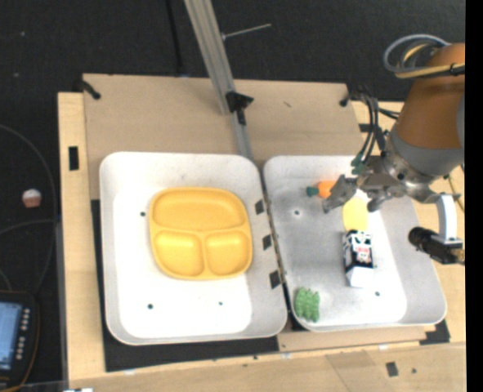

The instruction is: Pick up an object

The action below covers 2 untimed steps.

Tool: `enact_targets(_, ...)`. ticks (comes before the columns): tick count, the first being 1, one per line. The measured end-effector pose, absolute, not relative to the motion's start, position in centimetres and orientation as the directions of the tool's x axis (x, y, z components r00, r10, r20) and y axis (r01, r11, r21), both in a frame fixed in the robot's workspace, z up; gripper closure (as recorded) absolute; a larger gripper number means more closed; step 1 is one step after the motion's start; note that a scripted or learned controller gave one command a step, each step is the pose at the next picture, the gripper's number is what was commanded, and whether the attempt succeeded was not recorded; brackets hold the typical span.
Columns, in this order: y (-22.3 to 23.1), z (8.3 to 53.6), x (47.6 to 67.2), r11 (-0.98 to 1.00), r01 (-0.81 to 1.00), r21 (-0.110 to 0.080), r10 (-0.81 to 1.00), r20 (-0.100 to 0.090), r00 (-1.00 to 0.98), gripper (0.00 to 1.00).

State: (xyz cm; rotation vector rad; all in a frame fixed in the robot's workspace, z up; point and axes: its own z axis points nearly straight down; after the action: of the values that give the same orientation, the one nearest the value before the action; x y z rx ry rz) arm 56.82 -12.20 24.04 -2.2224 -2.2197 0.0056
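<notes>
Camera view
Bins: two, side by side; left bin [127, 219], right bin [306, 243].
Left bin: one yellow tray [200, 232] with three compartments, lying flat at the middle, nothing in it.
Right bin: four small things, loose and apart, which I judge leaves room to reach each.
Carton: one [358, 257], cow-printed, on its side near the bin's centre.
Carrot: one [321, 190], orange with a green end, at 11 o'clock from the carton.
Yellow piece: one [355, 214], at 12 o'clock from the carton, just under the gripper.
Green piece: one [306, 302], at 7 o'clock, by the bin's front rim.
Gripper: [354, 196] fingers spread apart, nothing between them, hanging over the yellow piece.
Why there: I'd judge it is lining up on the yellow piece or the carrot; nothing is lifted yet.
</notes>
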Motion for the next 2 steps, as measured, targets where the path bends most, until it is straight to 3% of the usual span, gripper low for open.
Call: enact_targets(2,-13.3,11.9,57.4,0.0,1.0,0.003,1.0,-0.003,0.0,0.0)
